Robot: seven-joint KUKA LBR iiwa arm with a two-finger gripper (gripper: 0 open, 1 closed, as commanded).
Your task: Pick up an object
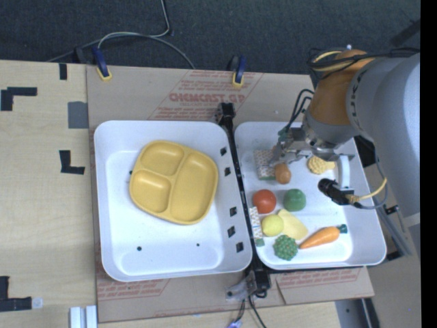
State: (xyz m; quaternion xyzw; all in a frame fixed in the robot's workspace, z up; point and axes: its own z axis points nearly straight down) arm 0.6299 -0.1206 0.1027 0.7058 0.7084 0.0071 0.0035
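In the right bin (369,248) the tool (285,157) hangs just above and beside the brown potato (282,174), which lies toward the divider; finger state cannot be told.

Obscured items, right of frame
Arm (382,108) cut off at right edge; it hides the cookie's (318,165) top and the right bin's (369,251) upper rim.
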